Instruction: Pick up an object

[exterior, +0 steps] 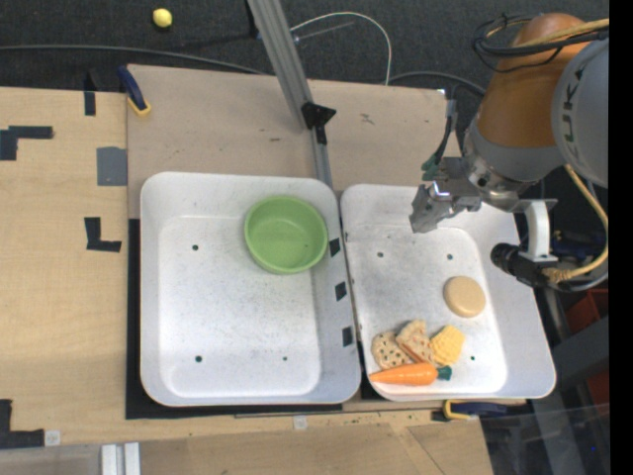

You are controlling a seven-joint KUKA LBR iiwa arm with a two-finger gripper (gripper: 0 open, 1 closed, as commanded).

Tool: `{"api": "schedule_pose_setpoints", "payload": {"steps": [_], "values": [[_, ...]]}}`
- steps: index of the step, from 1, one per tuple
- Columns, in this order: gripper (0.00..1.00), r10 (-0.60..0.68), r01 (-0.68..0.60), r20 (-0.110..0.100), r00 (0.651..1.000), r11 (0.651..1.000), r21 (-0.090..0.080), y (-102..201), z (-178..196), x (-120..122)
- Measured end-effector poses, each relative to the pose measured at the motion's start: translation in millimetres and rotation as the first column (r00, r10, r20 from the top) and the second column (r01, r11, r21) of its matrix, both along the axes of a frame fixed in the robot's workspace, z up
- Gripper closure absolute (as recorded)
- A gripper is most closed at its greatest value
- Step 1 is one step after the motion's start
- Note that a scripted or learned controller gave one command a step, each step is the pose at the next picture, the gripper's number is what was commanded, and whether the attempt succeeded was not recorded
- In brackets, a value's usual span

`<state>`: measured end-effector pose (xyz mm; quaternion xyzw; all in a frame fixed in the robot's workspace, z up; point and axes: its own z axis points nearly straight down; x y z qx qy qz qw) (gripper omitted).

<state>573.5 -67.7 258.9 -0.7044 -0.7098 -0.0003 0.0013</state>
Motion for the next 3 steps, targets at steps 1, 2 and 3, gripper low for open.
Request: {"api": "schedule_pose_setpoints", "payload": {"steps": [1, 2, 3], "values": [[1.0, 0.0, 0.0, -0.002, 1.0, 1.0, 0.0, 58, -14, -6], [1.0, 0.0, 0.0, -0.001, 1.0, 1.0, 0.0, 111, -12, -10], [1.0, -0.002, 0.002, -0.003, 1.0, 1.0, -0.002, 160, -30, -3]]}}
